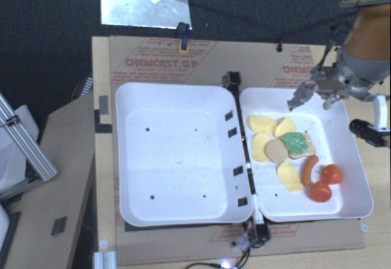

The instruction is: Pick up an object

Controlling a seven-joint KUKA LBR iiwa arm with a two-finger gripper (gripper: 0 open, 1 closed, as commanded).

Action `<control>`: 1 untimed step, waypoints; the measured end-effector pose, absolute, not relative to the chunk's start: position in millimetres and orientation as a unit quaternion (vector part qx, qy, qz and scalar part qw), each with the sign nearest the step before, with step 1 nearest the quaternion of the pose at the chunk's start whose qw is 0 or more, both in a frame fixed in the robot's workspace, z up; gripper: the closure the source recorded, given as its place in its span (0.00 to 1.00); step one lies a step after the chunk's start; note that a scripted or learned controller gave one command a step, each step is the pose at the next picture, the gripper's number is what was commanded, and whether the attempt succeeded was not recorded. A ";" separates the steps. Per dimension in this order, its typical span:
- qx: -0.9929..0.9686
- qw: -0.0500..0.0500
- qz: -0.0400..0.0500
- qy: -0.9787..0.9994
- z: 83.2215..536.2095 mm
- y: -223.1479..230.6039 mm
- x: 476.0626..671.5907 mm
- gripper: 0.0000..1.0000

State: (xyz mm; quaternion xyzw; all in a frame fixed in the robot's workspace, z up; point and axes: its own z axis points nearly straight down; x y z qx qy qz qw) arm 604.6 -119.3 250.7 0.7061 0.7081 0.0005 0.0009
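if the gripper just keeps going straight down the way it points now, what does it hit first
Most likely bare floor of the right bin near its back wall. The gripper hangs over that strip, behind the yellow pieces and the green toy. Height is hard to judge from this slanted view.

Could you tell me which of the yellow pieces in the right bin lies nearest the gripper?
The yellow piece at the pile's upper left, closest to the gripper; the other yellow pieces lie lower in the right bin.
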 end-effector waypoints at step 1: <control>0.705 -0.001 0.000 0.709 230.8 -74.0 547.8 0.00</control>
